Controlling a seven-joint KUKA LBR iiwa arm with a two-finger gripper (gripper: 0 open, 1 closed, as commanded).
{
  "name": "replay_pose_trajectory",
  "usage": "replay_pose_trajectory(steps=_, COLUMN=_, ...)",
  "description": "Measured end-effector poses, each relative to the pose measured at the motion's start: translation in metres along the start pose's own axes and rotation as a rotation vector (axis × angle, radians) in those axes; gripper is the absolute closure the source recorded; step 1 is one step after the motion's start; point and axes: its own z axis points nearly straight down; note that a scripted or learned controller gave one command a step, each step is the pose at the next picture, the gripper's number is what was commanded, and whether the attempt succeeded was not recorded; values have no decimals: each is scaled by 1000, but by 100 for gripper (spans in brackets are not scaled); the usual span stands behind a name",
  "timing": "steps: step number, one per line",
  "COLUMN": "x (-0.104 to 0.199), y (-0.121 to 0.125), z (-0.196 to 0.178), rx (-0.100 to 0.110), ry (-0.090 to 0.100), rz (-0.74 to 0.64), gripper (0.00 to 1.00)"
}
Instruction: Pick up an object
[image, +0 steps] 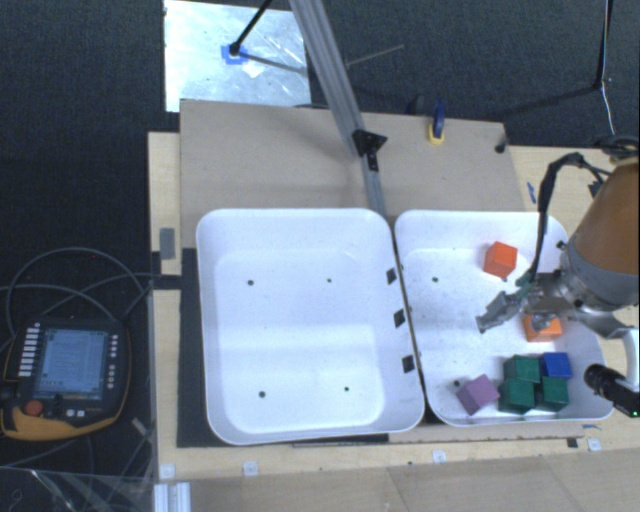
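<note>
My claw (520, 310) hangs low over the right-hand shallow white plastic bin (440, 250), reaching in from that bin's right side. One grey finger (495, 315) juts out toward the bin's middle. Just behind it, under the claw body, sits a small orange block (545, 327), partly hidden. I cannot tell how far my claw is parted, nor whether that block is between the fingers or merely beneath them.

Other pieces in the same bin:
- a second orange cube (500, 259), toward the bin's far side, apart from my claw
- a small purple block (478, 393) near the bin's front wall
- a cluster of dark green cubes (520, 385) just right of the purple one, touching one another
- a blue cube (556, 365) at the cluster's upper right, against the green

The left-hand shallow white bin (215, 300) lies edge to edge with the right bin. Both rest on the pale tan board surface (280, 150). A grey metal pole (335, 80) slants across the surface beyond the bins. Well left of the left bin, off the surface, lies a handheld control pendant with a screen (68, 365)
</note>
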Motion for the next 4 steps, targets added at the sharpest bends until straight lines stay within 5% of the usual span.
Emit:
replay_pose_trajectory(steps=1, x=0, y=0, z=0, rx=-1, ry=0, rz=1, gripper=0)
replay_pose_trajectory(steps=3, x=0, y=4, z=108, rx=5, ry=1, rz=1, gripper=0)
replay_pose_trajectory(steps=4, x=1, y=4, z=133, rx=3, ry=0, rz=1, gripper=0)
